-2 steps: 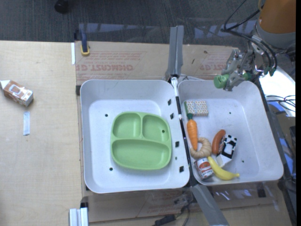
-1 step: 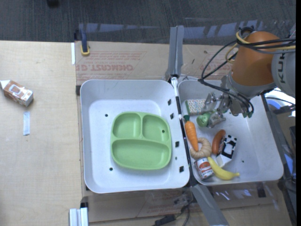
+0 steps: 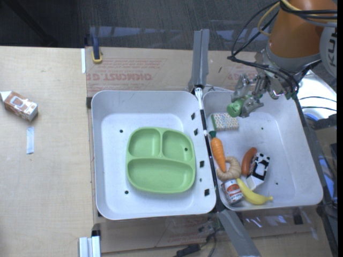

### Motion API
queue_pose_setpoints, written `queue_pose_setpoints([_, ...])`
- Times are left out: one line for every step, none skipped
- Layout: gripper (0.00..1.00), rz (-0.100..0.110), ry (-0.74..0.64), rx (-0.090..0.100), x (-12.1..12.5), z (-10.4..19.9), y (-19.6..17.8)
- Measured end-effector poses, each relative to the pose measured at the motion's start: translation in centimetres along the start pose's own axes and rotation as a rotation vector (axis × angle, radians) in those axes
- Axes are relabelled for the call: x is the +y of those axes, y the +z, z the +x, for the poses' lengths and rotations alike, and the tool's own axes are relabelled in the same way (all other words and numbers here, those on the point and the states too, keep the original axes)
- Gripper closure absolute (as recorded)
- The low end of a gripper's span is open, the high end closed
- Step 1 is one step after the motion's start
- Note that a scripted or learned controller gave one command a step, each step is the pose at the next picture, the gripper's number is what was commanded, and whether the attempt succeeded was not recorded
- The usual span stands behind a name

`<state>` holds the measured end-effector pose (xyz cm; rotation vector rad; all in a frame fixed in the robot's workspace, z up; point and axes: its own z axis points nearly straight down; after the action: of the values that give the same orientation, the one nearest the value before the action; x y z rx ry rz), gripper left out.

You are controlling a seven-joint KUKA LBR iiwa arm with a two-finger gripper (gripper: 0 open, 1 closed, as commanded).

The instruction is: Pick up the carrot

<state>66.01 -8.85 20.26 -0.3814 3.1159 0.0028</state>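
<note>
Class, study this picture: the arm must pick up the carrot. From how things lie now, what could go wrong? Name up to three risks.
1. The carrot lies tight against the wall between the bins, so the gripper may strike that wall.
2. A beige ring toy touches the carrot's lower end, so it could be nudged or caught too.
3. A green object sits at the gripper; whether it is held is unclear, but it could hinder a grasp.

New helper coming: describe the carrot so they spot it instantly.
Look in the right white bin, along its left wall. The carrot lies there, leafy green top pointing away, tip resting against a tan ring-shaped pastry. It is the only orange, tapered thing.
</note>
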Motion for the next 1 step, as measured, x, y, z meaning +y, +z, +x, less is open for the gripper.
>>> queue_pose_setpoints([1.0,-0.002,-0.38,0.002,6.56,-1.58,1.33])
